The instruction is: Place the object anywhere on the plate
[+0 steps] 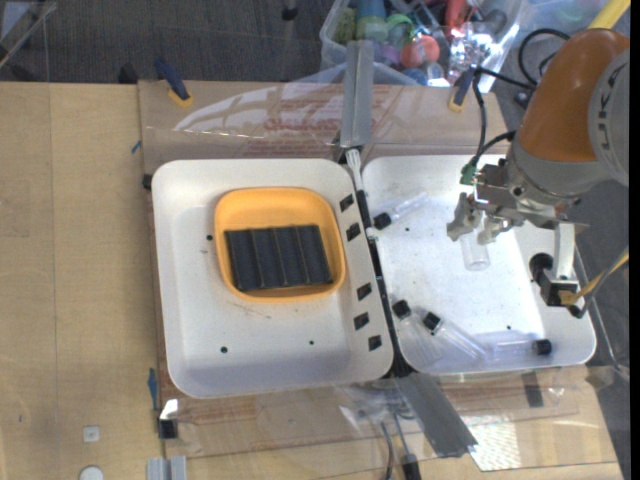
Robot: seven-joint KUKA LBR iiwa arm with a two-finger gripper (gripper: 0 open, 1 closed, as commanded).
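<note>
- Tape strip (440,423) on the bench's near edge sits closest to the lens; just behind it are the two white bins, left bin (190,358) and right bin (560,353).
- Yellow plate (278,204) lies in the left bin, with a dark ribbed block (278,257) already on it, long side running left-right.
- Gripper (478,230) hangs over the middle of the right bin, reaching in from the right.
- I see a small clear tube (476,256) just under the fingertips, roughly upright. Whether it is actually pinched between them I cannot tell from this angle, so I will not call it held or say how wide the jaws stand.
- More clear tubes lie flat in the right bin: one near the divider at the back (405,210), a couple along the front (455,343).
- Key relation, as I judge it: the plate lies well to the gripper's left, across the divider (368,268). The carry runs straight leftward over that ridge.
- Risk: clear plastic, easy to slip or miss.
</note>
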